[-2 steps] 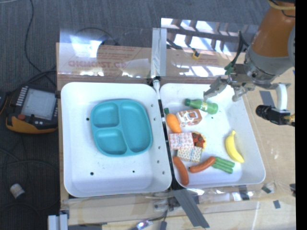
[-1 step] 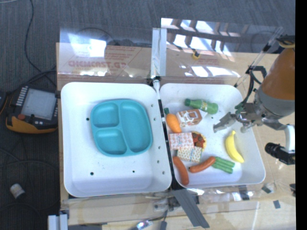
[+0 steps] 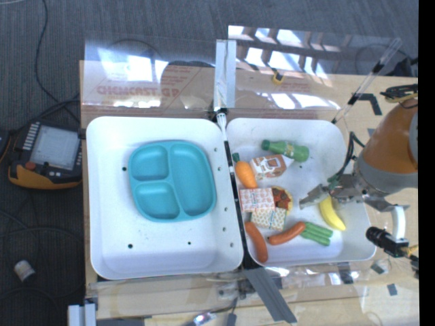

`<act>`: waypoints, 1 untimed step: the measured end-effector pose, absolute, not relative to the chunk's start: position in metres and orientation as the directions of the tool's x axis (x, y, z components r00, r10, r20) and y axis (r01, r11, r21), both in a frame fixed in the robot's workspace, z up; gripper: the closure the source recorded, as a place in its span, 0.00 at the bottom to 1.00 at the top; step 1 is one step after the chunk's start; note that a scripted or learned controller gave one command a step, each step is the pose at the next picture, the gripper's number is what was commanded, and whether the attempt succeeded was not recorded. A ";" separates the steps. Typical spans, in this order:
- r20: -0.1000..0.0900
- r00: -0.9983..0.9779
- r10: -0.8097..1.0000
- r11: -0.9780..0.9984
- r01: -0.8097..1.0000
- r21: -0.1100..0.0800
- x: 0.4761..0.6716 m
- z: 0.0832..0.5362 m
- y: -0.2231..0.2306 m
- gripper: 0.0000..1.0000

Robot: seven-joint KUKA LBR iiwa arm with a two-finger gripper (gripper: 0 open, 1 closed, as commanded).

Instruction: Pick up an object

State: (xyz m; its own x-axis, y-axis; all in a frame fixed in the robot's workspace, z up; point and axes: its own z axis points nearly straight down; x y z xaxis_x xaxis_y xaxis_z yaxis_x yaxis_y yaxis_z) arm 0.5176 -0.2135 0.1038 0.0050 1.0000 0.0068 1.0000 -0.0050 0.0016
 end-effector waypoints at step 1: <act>0.007 0.005 1.000 -0.005 1.000 -0.001 0.517 0.111 -0.213 1.00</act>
State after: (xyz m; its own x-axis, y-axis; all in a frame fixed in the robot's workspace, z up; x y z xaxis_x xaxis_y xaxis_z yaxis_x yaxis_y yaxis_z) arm 0.5172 -0.2132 0.1115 0.0048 1.0000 0.0066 1.0000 -0.0048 -0.0008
